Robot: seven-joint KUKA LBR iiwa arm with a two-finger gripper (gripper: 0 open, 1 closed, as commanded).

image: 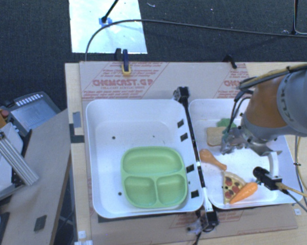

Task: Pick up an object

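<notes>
1. Arm point(275, 109), grey with an orange band, sits highest and closest to the lens. It enters from the right and bends down over the right bin. Its jaws hang low over the upper middle of that bin, just right of the tan slice. How wide they stand cannot be told, as the wrist and blur hide them. Nothing is seen held between them.
2. Bench point(77, 148), pale wood, carries a printed cardboard sheet point(141, 77) under both bins.
3. Left bin point(138, 112), white and shallow, holds one item only, listed next.
4. Right bin point(203, 108), white, touches the left bin along a shared edge fitted with black clips.
5. Green divided plate point(153, 175), three compartments, lies flat in the lower middle of the left bin.
6. Candidate objects to pick up, all loose in the right bin:
   - Pizza slice point(231, 185), near the lower rim.
   - Carrot point(244, 192), orange, lying touching the pizza slice's right side.
   - Drumstick point(211, 159), tan-orange, left of centre and close to the dividing edge.
   - Tan slice point(214, 136), flat, upper left of the bin, just beside the jaws.
   - Small green piece point(224, 123), just above the tan slice, shape unclear.
</notes>
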